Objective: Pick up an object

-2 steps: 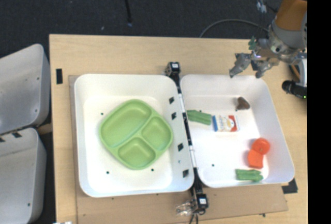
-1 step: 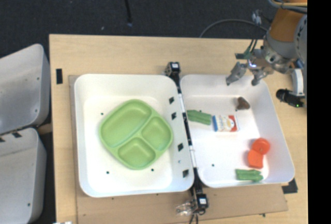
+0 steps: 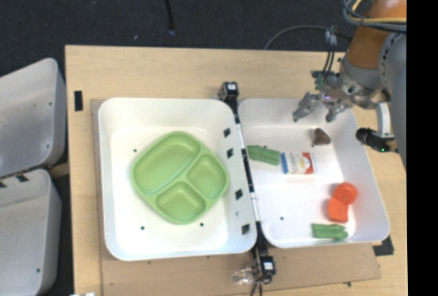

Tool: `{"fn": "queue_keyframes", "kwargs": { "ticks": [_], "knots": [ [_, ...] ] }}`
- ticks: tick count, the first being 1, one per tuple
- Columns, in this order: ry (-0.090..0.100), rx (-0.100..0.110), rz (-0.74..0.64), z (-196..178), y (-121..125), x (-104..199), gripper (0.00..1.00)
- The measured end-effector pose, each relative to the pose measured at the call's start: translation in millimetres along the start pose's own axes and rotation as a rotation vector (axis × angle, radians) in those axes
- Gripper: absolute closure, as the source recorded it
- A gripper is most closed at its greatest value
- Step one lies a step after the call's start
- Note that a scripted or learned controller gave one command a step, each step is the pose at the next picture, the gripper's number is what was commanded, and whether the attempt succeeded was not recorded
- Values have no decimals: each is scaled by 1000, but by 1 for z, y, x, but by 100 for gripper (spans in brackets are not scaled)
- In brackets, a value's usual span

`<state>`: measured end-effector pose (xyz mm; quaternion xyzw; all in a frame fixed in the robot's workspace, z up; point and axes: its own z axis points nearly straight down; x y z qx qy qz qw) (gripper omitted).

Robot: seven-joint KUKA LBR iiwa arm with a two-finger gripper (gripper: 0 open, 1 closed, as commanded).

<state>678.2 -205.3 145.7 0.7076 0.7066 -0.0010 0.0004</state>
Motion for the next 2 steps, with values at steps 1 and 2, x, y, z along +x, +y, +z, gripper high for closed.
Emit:
{"fn": "queue_keyframes", "kwargs": {
  "ticks": [1,2],
  "knots": [
    [0,-1,-4,46,0,-1,0],
    [-5,-7,-6,32,2,-2,100]
  ]
}}
